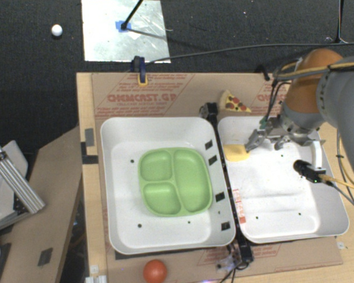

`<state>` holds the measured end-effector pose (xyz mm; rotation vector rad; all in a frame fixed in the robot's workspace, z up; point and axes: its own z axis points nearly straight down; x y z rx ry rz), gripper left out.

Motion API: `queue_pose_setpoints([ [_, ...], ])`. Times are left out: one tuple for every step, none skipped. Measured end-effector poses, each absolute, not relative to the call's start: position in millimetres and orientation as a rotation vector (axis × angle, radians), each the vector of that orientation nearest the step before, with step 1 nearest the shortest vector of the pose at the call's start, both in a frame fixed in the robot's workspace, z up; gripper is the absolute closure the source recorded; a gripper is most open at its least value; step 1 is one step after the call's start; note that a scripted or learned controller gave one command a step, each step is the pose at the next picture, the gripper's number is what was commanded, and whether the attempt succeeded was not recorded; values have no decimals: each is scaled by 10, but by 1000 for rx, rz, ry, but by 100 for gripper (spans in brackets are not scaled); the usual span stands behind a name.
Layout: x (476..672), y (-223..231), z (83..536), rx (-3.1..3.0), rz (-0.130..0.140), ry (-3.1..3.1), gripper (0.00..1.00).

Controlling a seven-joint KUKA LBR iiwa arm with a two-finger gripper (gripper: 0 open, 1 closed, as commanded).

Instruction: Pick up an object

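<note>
- My claw (268, 138) hangs low over the far left part of the right bin (296, 221); whether it is spread or pressed together I cannot tell.
- A pale yellow piece (236, 153) lies in that bin against its left wall, just beside my claw, apart from it as far as I can see.
- A pizza-slice toy (235, 102) rests on the table beyond the right bin's far edge.
- The left bin (122, 227) carries a green divided tray (174, 181) in its middle.
- The brown board (181, 88) under both bins reads "CHEMCAST GP" in red.
- An orange ball (154, 271) sits by the table's near edge.
</note>
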<state>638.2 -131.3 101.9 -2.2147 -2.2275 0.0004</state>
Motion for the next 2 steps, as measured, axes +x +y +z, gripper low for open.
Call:
queue_pose_setpoints([
  [6391, -1317, 1159, -2216, -3, -2231, 100],
  [6416, -1310, 1595, -2219, -5, -2229, 100],
])
